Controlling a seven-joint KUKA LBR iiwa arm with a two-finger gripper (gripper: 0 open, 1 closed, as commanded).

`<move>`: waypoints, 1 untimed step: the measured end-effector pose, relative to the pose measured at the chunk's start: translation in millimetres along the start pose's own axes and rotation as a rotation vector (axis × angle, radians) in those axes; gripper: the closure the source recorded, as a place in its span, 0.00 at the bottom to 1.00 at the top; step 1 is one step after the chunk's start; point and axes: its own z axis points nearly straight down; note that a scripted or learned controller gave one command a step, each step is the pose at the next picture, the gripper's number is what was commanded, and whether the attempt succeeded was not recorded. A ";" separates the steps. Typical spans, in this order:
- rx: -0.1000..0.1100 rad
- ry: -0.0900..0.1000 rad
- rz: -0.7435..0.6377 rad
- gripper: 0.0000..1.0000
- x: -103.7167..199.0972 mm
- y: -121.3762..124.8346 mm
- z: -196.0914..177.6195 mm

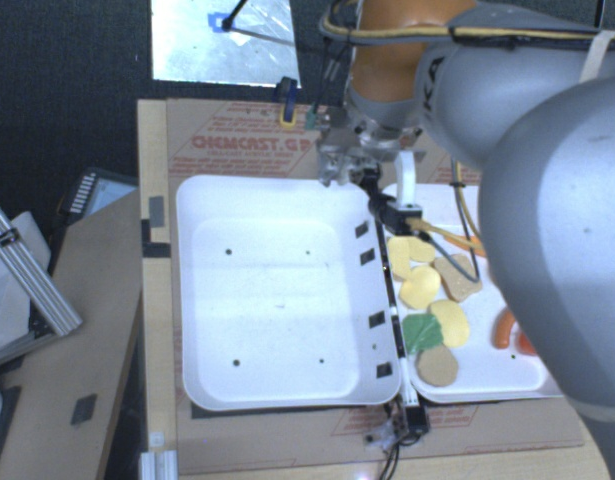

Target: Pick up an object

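Your gripper [345, 166] sits at the far end of the bench, over the far rim of the left bin [202, 268] near the corner where it meets the right bin [487, 386]. From this angle you cannot tell whether the claw is open or closed, and you can see nothing held in it. The grey arm [547, 168] reaches in from the right and covers much of the right bin. The things you could pick all lie in the right bin, close to the divider between the two bins. A yellow piece [398, 258] lies farthest from you, a second yellow piece [420, 289] just nearer, and a third yellow piece [451, 323] nearer still. A tan wedge [457, 276] lies just to the right of the second yellow piece. A green piece [421, 332] touches the third yellow piece on its left, and a tan disc [437, 366] lies nearest the front rim. An orange-red thing [503, 329] shows partly at the edge of the arm. Both bins rest on a cardboard sheet [237, 138] with red print.
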 end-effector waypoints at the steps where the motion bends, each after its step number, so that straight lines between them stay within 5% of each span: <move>1: -0.011 -0.001 0.003 1.00 -4.7 0.9 -129.9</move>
